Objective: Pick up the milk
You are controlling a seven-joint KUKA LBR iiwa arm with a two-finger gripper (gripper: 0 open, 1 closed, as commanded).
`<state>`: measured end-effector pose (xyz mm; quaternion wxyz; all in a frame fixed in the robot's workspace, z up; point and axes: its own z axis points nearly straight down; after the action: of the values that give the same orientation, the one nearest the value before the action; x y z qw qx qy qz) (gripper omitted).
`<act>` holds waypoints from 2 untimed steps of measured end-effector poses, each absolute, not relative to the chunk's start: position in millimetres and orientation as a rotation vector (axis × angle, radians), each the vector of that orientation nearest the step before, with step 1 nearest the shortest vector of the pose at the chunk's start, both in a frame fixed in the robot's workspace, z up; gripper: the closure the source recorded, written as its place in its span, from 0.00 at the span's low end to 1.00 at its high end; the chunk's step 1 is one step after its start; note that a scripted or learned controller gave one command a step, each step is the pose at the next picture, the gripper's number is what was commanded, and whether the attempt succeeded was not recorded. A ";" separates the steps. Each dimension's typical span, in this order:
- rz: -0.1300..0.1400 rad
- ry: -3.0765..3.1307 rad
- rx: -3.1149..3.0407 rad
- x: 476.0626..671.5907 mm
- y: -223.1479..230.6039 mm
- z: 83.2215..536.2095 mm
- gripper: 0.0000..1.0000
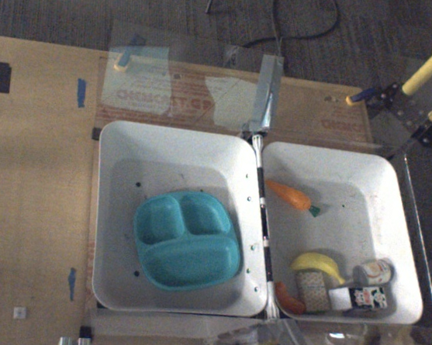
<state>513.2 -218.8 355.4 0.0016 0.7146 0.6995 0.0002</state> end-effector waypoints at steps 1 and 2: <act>0.000 2.296 2.143 549.2 -170.8 298.8 1.00; 0.001 2.369 2.055 548.2 -204.8 350.6 1.00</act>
<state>548.2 -204.8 350.6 0.0027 0.6551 0.7555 0.0004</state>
